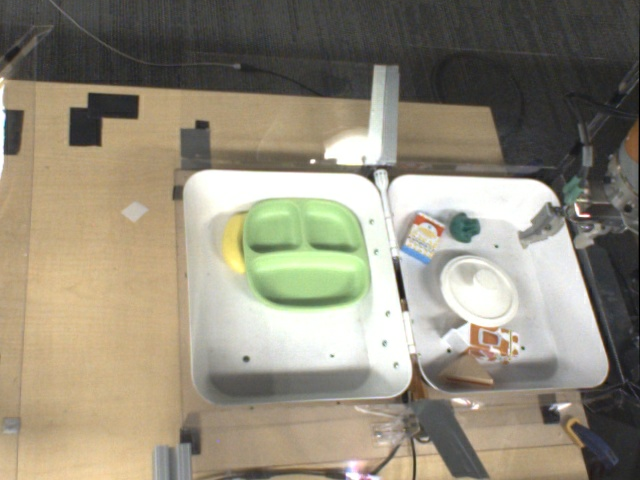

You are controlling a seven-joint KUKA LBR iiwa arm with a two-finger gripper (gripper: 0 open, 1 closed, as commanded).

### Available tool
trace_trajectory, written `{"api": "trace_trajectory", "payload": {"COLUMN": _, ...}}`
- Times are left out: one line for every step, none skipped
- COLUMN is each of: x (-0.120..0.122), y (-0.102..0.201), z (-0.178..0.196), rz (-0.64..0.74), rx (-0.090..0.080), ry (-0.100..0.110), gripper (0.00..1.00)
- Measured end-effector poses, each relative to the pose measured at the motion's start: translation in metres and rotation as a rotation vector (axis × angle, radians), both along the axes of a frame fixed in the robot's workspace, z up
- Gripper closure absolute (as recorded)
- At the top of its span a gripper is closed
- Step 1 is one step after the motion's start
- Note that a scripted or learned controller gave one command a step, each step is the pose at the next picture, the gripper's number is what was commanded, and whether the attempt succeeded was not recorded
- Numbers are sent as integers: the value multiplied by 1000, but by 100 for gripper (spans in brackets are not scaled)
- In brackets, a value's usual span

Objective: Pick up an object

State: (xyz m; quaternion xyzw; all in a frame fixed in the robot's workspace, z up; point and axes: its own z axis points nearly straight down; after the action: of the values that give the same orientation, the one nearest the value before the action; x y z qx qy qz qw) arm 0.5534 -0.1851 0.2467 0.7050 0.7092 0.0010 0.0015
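- Grey metal at the right bin's (590, 308) far right rim: that's the gripper (540, 226), low over the bin's upper right corner, with nothing caught in it. Whether it's spread or closed, I can't tell from here.
- Nearest thing to it is the small dark green knob (464, 228), off to its left at about the same depth in the bin and apart from it.
- Just left of the knob, touching or nearly so, the little carton (423, 239) lies tilted, long axis slanting from upper right to lower left.
- Below those, mid-bin, the white bowl (480, 288) sits round and upright.
- Lower still, an orange-and-white packet (494, 343) and a brown wedge (470, 376) by the near wall.
- For a pick, I'd judge the knob is the short reach: a straight slide left from the gripper.
- Over in the left bin (215, 298), well apart, a green tray (305, 251) lies over something yellow (232, 243).
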Motion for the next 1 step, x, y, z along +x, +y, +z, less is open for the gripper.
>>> {"api": "trace_trajectory", "payload": {"x": 38, "y": 20, "z": -150, "rz": 161, "rx": -3, "ry": -8, "gripper": 0}}
